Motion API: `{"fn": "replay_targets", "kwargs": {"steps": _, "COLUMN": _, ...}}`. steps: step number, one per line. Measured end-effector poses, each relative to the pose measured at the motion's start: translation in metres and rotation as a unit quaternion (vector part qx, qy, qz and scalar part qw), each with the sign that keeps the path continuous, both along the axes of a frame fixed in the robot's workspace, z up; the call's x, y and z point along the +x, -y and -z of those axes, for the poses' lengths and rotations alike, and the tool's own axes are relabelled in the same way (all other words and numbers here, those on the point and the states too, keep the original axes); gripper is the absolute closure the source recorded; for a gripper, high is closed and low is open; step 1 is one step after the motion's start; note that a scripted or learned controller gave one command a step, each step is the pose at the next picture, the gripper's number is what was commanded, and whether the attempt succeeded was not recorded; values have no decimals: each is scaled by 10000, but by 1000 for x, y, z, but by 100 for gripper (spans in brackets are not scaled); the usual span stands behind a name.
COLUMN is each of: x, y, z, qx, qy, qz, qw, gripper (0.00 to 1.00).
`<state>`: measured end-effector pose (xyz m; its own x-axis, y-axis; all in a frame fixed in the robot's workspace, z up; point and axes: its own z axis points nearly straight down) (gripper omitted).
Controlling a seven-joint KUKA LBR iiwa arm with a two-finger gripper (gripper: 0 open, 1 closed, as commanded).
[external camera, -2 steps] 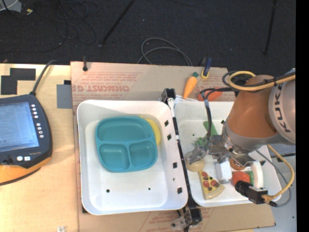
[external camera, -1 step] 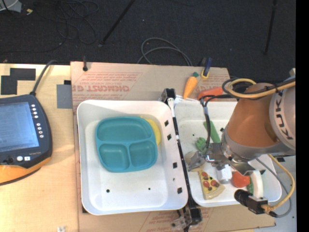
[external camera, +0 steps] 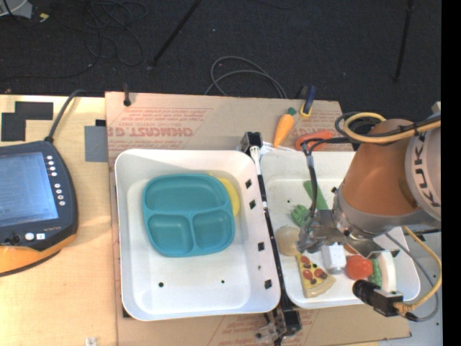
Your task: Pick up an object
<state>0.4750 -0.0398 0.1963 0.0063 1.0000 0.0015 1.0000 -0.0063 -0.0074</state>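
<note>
Two white bins sit side by side on your bench, and all the pickable stuff is in the right-hand white bin (external camera: 288, 193). Using the triangular toy pizza slice with red toppings (external camera: 314, 274) as your landmark: the gripper (external camera: 315, 238) hangs just above it, low in the bin, and honestly you can't tell what state it's in, since the wrist covers it. Left and a bit up from the slice lies a pale tan round disc (external camera: 286, 239); further up there's a green leafy toy (external camera: 301, 213); to the right, a red rounded toy (external camera: 359, 267).

If you go for the pizza, I'd guess it's light, stiff plastic lying flat, so a bit slippery. Pinch it across the narrow tip or the crust edge, not the flat face.

Far left of it, the other bin holds a teal divided plate (external camera: 189, 215).
</note>
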Motion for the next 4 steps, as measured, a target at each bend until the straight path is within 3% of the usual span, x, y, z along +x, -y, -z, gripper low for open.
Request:
{"fn": "replay_targets", "kwargs": {"steps": 1, "x": 1, "y": -104, "z": -61, "qx": 10, "qy": 44, "qz": -87, "qw": 10000, "gripper": 100}}
{"fn": "replay_targets", "kwargs": {"steps": 2, "x": 16, "y": -32, "z": 14, "qx": -18, "qy": -13, "qz": 3, "qw": 10000, "gripper": 100}}
{"fn": "replay_targets", "kwargs": {"steps": 3, "x": 66, "y": -31, "z": 9, "qx": -9, "qy": 30, "qz": -38, "qw": 10000, "gripper": 100}}
{"fn": "replay_targets", "kwargs": {"steps": 4, "x": 84, "y": 7, "z": -87, "qx": -19, "qy": 76, "qz": -18, "qw": 10000, "gripper": 100}}
